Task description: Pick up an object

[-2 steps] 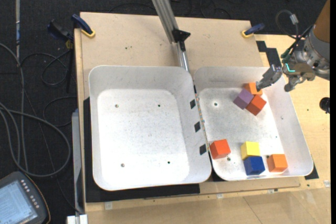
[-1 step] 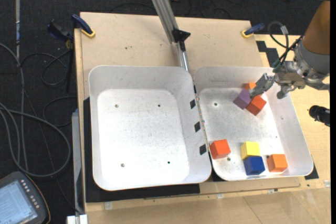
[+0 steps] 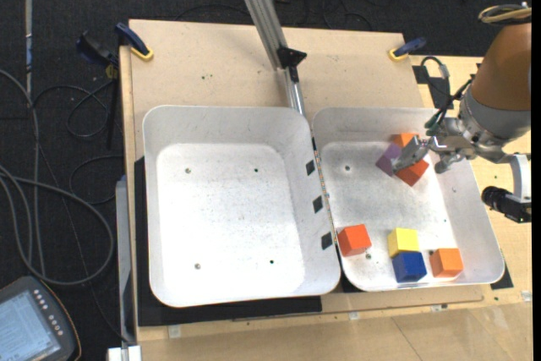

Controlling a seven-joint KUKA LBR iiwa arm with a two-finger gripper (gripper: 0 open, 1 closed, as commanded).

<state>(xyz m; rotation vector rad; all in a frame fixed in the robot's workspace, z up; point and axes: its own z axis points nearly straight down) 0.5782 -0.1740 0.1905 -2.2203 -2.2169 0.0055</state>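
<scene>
arm: comes in from the right edge of the frame, grey with the orange band up top, wrist tipped down into the right bin (image 3: pixel 473 207)

gripper: the gripper (image 3: pixel 416 156) is down in the upper middle of the right bin, right in a little cluster of blocks

fingers: honestly can't tell if they're open, closed or pinching anything, the dark finger parts blur into the blocks from this angle

nearest blocks: a purple block (image 3: pixel 390 158) just left of the gripper, a red block (image 3: pixel 412 173) just below it, and a sliver of an orange block (image 3: pixel 402 140) poking out above. All three look bunched up touching or nearly touching the gripper

other blocks: along the bottom of the right bin there's another orange block (image 3: pixel 354 238) at lower left, a yellow block (image 3: pixel 403 241) with a blue block (image 3: pixel 409 266) right under it, and one more orange one (image 3: pixel 445 262) at lower right. All well apart from the gripper

left bin: the left bin (image 3: pixel 161 182) isn't where the action is

progress: my read is it's at the reach/grasp stage. Nothing looks lifted, the cluster seems to be sitting on the bin floor

what's left: get a solid pinch on one block (red or purple seems likeliest) and actually lift it off the floor
</scene>
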